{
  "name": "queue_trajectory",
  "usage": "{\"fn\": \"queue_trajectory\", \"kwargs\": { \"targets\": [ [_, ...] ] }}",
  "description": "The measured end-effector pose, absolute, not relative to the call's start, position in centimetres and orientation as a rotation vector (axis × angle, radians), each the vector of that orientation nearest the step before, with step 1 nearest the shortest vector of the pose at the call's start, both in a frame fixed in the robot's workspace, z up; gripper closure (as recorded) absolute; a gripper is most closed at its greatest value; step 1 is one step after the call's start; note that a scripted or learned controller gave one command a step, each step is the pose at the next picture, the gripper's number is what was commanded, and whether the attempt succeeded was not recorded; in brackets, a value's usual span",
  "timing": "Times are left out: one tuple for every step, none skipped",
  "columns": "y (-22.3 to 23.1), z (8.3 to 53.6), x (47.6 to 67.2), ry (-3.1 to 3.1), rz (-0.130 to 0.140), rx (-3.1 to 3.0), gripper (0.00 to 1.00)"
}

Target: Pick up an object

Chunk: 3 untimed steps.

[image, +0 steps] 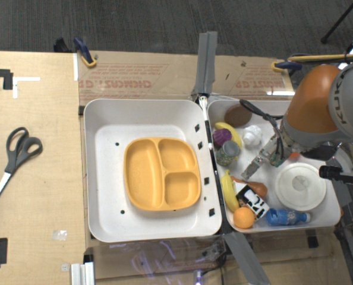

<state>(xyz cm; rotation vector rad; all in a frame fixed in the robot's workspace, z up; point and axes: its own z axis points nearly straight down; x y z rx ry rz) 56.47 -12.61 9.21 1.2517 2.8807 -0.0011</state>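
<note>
Camera view: left bin [99, 177] holds a yellow divided plate [163, 173] at its centre. Right bin [334, 215] holds clutter: purple ball [222, 136] at 10 o'clock, banana [227, 190] along the 9 o'clock wall, orange [243, 218] at 7 o'clock, blue bottle [286, 218] at 6 o'clock, white lidded bowl [299, 186] at 4 o'clock. Gripper [255, 165] hangs near the bin's centre, above the objects; fingers appear parted, nothing between them. Scissors [15, 153] lie on the bench [34, 218] at the left bin's 9 o'clock.
</note>
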Motion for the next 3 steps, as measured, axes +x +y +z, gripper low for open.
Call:
{"fn": "queue_trajectory", "kwargs": {
  "targets": [
    [-10.8, 9.2, 51.6, 2.906, 0.000, 1.192, 0.00],
    [-10.8, 10.1, 51.7, 2.905, 0.000, 1.189, 1.00],
    [-3.8, 19.2, 58.7, 2.823, -0.002, 1.376, 1.00]
  ]
}}
